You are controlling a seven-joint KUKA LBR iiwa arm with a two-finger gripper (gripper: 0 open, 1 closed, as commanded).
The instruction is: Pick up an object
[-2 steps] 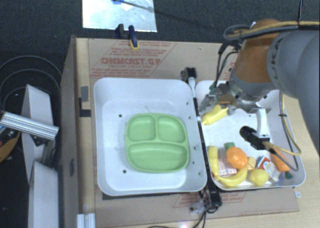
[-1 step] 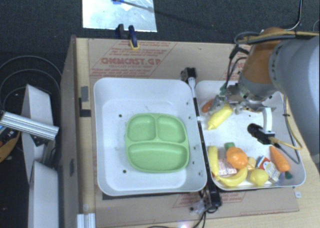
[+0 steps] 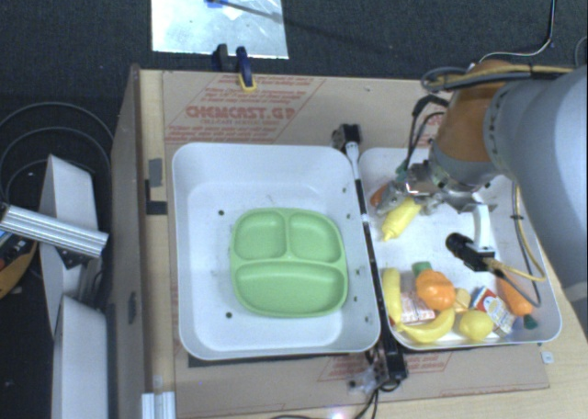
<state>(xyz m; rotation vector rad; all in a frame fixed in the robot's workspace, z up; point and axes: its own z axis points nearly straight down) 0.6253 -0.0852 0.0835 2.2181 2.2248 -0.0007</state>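
My gripper (image 3: 407,191) is low over the far left part of the right bin (image 3: 551,316), at the end of the grey arm with its orange band (image 3: 467,121). Right below it, touching or nearly touching, lies a yellow bottle-shaped object (image 3: 401,218), tilted toward the bin's left wall. Whether the gripper has hold of it I cannot tell. A small orange-red thing (image 3: 378,196) shows just left of the gripper. At the bin's near end lie a banana (image 3: 415,321), an orange (image 3: 435,291), a lemon (image 3: 475,324), a carrot (image 3: 515,297) and a printed packet (image 3: 493,305).
The left bin (image 3: 197,224) holds a green divided plate (image 3: 289,262) in its middle. A dark divider (image 3: 365,224) runs between the two bins. Cardboard (image 3: 248,100) covers the bench behind them, and a shiny sheet (image 3: 219,4) lies beyond it.
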